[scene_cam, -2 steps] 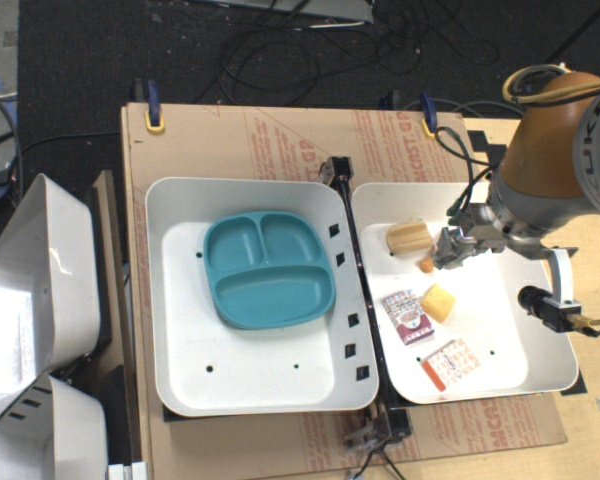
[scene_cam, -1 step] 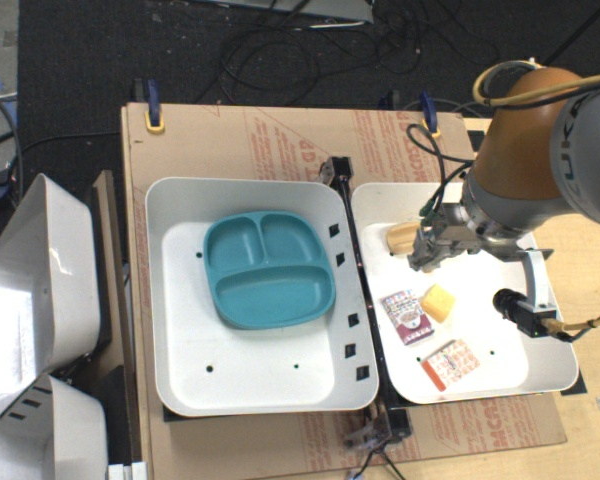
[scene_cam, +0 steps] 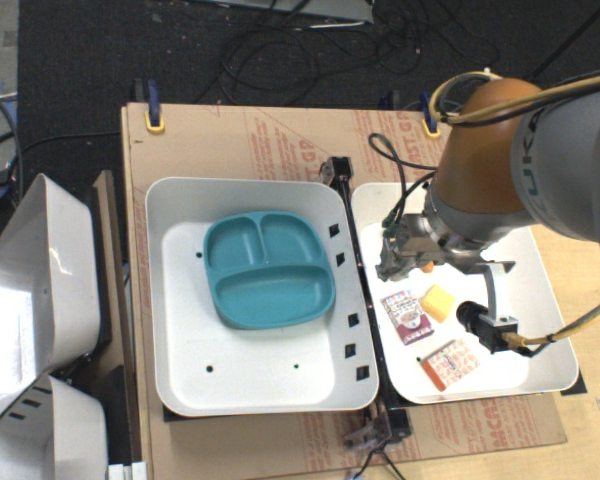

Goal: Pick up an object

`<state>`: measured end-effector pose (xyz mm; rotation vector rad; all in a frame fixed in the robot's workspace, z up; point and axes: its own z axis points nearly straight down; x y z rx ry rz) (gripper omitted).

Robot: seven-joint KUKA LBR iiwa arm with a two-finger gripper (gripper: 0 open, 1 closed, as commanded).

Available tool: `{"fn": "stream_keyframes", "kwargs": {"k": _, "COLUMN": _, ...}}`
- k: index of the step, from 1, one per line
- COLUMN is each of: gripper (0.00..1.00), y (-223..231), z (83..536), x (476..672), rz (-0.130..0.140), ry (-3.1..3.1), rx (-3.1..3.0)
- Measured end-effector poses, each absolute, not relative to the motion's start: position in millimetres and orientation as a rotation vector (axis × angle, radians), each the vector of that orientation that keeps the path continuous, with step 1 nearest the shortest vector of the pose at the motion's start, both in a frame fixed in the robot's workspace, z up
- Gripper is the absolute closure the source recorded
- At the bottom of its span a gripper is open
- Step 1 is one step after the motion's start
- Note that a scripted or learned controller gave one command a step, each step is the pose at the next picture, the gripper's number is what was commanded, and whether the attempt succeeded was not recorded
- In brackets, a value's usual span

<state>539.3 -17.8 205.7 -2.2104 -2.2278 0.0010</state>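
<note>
The grey arm (scene_cam: 570,158) with its orange band (scene_cam: 485,143) reaches in from the right and hangs over the right bin (scene_cam: 550,368). The gripper (scene_cam: 405,258) is low over the upper left part of this bin, close to the wall between the two bins; how wide it stands cannot be told from this view, and nothing is seen in its hold. In the right bin, just below the gripper, lie three small things: a purple and white packet (scene_cam: 404,314), a yellow block (scene_cam: 439,302) just beside it on the right, and a red and white packet (scene_cam: 450,363) nearer to the front edge. The left bin (scene_cam: 180,368) holds a teal divided plate (scene_cam: 268,268), lying flat near its middle.
</note>
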Motion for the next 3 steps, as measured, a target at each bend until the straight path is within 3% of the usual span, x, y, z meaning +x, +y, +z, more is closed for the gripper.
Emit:
{"fn": "stream_keyframes", "kwargs": {"k": 2, "gripper": 1.0, "y": 87, "z": 226, "x": 525.1, "rz": -0.002, "ry": -2.23, "rx": -2.213}}
{"fn": "stream_keyframes", "kwargs": {"k": 3, "gripper": 0.0, "y": 85, "z": 225, "x": 525.3, "rz": 0.0, "ry": -2.225, "rx": -2.218}}
